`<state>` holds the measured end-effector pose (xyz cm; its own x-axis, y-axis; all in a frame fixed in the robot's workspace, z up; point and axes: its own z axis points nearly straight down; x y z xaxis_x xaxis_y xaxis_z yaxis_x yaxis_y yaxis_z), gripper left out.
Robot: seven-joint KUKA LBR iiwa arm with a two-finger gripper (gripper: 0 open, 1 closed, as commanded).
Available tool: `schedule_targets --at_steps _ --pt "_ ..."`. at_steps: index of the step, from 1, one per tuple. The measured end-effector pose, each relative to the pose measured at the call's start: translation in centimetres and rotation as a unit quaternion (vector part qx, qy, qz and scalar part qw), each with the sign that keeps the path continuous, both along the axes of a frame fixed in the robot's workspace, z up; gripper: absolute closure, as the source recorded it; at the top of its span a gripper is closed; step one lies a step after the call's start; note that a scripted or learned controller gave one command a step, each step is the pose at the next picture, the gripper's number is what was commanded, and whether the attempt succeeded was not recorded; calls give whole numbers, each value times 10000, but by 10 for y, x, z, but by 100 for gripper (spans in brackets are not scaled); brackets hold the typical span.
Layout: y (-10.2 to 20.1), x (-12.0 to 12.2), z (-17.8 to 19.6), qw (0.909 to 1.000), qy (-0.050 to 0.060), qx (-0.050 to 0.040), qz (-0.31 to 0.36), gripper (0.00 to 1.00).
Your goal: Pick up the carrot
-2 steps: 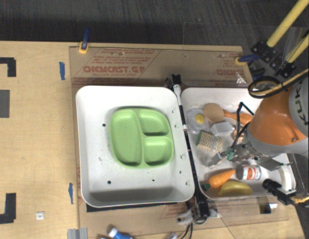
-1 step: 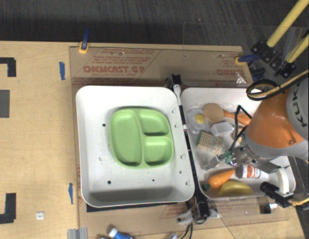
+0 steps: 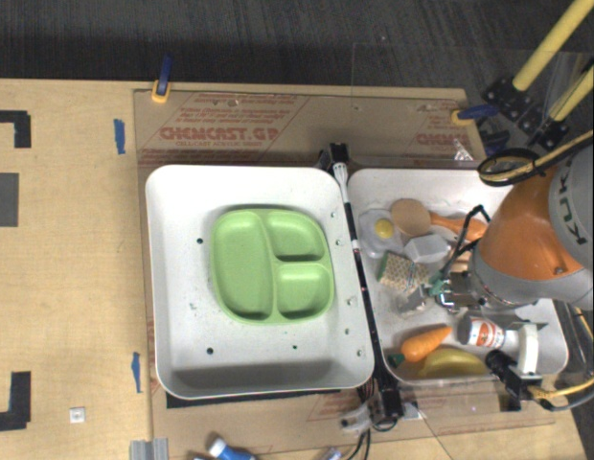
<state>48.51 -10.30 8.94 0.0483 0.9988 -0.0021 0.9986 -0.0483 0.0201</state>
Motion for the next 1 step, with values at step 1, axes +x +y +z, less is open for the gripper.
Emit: schedule_targets --at_steps 1 --pt "2 0 0 9999 0 -19 -155 0"
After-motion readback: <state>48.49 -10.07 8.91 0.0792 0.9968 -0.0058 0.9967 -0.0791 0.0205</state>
